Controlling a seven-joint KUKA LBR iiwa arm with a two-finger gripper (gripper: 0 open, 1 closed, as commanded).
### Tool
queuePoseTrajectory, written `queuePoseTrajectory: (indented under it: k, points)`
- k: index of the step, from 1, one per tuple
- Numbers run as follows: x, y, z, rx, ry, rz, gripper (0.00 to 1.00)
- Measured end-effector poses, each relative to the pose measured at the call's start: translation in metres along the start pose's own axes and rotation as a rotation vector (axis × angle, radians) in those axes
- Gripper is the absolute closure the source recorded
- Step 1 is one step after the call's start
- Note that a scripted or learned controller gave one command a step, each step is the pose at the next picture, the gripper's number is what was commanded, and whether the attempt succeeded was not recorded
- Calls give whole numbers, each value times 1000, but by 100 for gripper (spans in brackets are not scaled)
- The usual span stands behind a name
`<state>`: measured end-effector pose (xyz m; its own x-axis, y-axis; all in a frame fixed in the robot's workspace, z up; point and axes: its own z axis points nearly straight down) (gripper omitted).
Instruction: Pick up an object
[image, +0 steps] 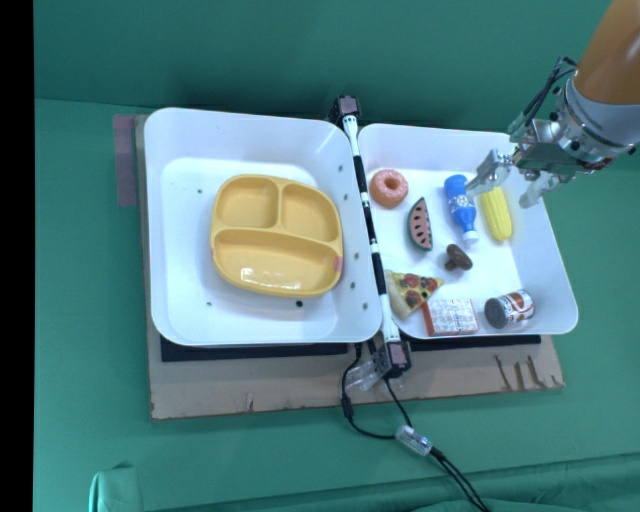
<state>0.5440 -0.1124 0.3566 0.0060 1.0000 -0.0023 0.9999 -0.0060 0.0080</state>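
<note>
The right bin (560, 300) holds several toy foods: a donut (388, 187), a watermelon slice (419, 224), a blue bottle (460, 207), a yellow corn cob (497, 213), a small brown piece (458, 258), a pizza slice (410, 290), a cracker box (451, 317) and a can (509, 309). My gripper (510, 182) hangs above the bin's far right part, just over the top of the corn cob. Its fingers are spread apart, with nothing between them.
The left bin (170, 300) holds a yellow divided plate (277, 236). A black-and-white rod (365, 215) runs along the seam between the bins. Cables (400, 430) trail off the bench's front edge onto the green cloth.
</note>
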Motion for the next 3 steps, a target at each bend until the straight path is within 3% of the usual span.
queuePoseTrajectory:
  k: [1,2,3]
  points:
    - [-34,64,120,1,-3,2,0]
    - [-41,106,164,-3,-4,0,0]
    - [-44,109,147,-18,-9,5,100]
